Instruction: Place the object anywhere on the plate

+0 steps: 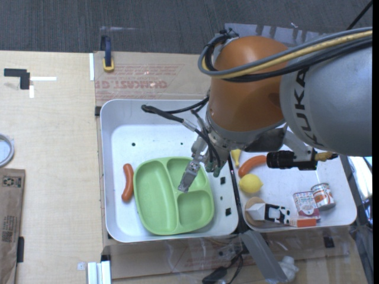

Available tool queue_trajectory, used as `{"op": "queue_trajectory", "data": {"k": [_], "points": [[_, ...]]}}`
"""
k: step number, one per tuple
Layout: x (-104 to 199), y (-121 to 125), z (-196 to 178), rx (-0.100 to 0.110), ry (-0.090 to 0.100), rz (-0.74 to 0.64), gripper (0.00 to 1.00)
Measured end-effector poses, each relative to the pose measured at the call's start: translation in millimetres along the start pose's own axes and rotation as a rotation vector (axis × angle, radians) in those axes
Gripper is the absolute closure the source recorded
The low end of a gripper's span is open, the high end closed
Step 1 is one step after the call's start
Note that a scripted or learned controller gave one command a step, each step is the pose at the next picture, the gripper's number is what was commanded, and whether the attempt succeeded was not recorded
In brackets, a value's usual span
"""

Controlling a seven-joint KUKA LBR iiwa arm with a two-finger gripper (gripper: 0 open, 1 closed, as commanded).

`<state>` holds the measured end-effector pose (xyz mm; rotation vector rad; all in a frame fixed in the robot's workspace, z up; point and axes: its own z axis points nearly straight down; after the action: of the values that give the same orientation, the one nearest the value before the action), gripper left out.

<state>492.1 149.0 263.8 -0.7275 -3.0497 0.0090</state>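
Note:
A light green divided plate (pixel 172 203) lies in the left white bin (pixel 118 135), toward its front. An orange-red sausage (pixel 127 182) lies on the bin floor just left of the plate, apart from its rim. My gripper (pixel 190 175) hangs over the plate's right part, above the ridge between two compartments. I see nothing held in it. The arm's orange band and grey body hide the back right corner of the left bin and part of the right bin.
The right bin (pixel 340 215) holds an orange carrot-like piece (pixel 253 163), a yellow lemon (pixel 251 184), a small can (pixel 323 195), a red-and-white pack (pixel 305 205) and a carton (pixel 266 213). A black cable (pixel 163 111) loops over the left bin's back.

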Motion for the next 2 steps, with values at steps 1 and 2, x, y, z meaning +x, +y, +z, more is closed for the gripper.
{"op": "queue_trajectory", "data": {"k": [1,2], "points": [[-50,-46,49,-0.004,-0.002,-0.407,0.0],[29,29,76,-0.003,-0.002,-0.501,0.0]]}}
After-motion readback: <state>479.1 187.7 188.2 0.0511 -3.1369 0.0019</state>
